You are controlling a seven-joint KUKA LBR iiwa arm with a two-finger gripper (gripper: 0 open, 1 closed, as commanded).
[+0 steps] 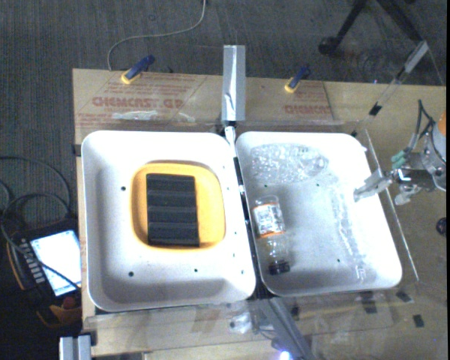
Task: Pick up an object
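1. White plastic, two shallow bins side by side on the bench: left bin [105, 276] and right bin [375, 265].
2. Left bin holds a yellow tray-like object [214, 208] with a black ribbed block [172, 210] lying on top of it, roughly centred.
3. Right bin holds a small clear bottle [271, 229] with a white-and-orange label and a dark cap, lying on its side close to the bin's left wall. Crumpled clear plastic [285, 162] sits toward the far end, and a strip of the same clear stuff [345, 231] trails down the bin floor (hard to make out against the white).
4. Gripper [367, 190] sits at the right bin's right rim, with a pale finger [371, 186] reaching in over the bin. Nothing lies between the fingers; whether they are spread or closed cannot be told from this angle.
5. Bottle and gripper are well apart; the nearest item to the finger is the clear strip.
6. Progress, as judged: nothing lifted yet. Every candidate rests in its bin. Left to do: get over one object, come down, close on it and raise it clear.
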